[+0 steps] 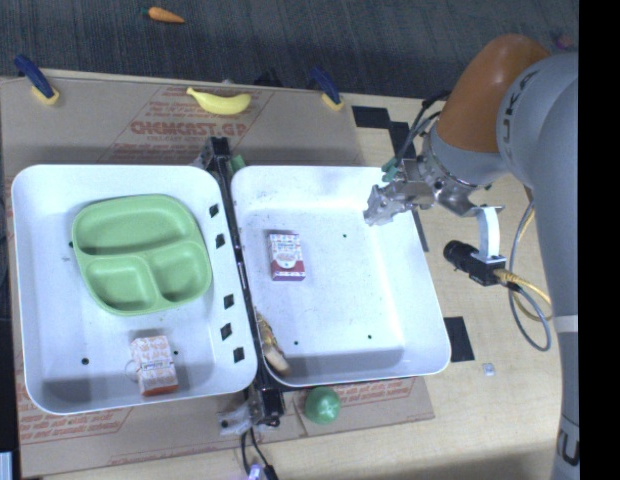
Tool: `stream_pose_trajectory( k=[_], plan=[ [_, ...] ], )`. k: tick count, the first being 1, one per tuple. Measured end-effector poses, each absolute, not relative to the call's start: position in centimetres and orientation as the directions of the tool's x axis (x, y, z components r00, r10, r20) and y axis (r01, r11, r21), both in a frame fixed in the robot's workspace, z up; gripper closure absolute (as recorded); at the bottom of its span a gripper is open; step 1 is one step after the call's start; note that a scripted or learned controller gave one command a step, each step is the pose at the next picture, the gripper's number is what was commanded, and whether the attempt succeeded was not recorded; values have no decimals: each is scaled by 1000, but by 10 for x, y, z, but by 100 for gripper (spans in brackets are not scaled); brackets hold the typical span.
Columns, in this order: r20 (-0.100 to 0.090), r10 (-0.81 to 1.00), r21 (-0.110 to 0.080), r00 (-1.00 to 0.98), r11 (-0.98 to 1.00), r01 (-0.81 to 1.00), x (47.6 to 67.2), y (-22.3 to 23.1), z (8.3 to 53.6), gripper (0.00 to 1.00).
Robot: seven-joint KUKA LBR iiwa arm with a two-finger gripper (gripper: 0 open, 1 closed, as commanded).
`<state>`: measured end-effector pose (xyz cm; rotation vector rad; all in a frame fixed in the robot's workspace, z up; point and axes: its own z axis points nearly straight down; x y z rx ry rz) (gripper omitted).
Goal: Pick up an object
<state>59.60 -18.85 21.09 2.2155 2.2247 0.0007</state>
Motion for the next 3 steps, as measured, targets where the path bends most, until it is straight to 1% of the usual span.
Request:
stream_pose_trajectory(
  k=[1,2,3],
  plan=[
    [0,1000,-1,-4,4,1000,595,-188,209,0],
    [-1,1000,-1,-4,4,1000,485,-211,291,0],
    [2,1000,-6,-7,7,1000,491,-210,97,0]
  ],
)
